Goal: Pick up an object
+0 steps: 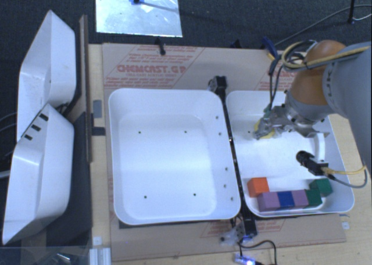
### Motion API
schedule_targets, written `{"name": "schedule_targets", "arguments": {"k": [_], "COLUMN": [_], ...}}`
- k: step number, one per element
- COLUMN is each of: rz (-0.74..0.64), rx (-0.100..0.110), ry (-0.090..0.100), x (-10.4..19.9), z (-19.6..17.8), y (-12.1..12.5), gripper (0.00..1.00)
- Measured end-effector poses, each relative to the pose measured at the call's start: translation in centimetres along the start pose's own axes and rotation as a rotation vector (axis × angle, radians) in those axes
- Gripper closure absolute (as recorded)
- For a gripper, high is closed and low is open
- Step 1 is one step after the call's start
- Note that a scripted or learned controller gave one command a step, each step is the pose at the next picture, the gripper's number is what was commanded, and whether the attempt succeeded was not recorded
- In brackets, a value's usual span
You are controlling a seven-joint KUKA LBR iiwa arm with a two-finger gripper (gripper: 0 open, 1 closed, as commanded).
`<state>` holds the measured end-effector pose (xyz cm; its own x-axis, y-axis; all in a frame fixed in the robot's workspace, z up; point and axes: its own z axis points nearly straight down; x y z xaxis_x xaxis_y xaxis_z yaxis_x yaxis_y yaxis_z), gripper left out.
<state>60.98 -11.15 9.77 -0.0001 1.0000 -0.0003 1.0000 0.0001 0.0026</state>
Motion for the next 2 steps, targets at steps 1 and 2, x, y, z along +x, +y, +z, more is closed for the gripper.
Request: {"name": "schedule_targets", "arguments": {"k": [1, 2], "rz": [-0.007, -0.007], "rx": [-0.007, 0.002], "ry": [0.001, 0.002], "x": [6.5, 14.0], "z": [-9.4, -8.9], "y": [5.0, 6.0], "gripper": [1.0, 1.0]}}
